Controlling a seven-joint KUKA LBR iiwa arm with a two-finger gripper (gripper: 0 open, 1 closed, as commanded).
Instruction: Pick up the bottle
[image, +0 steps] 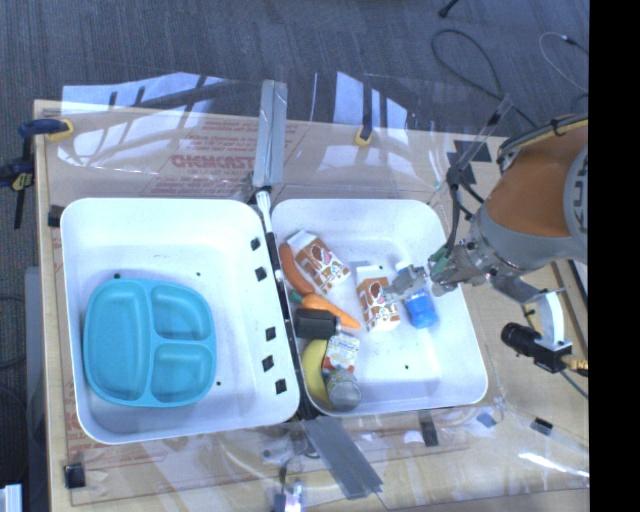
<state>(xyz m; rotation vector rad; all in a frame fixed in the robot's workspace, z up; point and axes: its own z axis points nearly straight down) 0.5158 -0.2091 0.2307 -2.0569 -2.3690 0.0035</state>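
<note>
Found the bottle lying at the near edge of the right bin, touching a banana on its left. Looked clear, with a label and a grey end. Saw the gripper hanging low at the right side of that bin, well apart from the bottle and just beside a small blue thing. Could not tell if open or closed. Could not see anything held in it.

Could have gone wrong in a few ways from here. Might have grabbed the blue thing by mistake, being so close to it. Might have slipped off the bottle, round and smooth as it looked. Might have pinched the banana too, or bumped the bin wall, with so little room down there.

Noticed more stuff in between: a small carton just left of the gripper, a carrot, and a black block just beyond the banana. Saw another carton and a sausage farther off. Would have needed to go over or around the first carton. Spotted a blue tray in the left bin, out of the way. Found both bins sitting on the counter.
</note>
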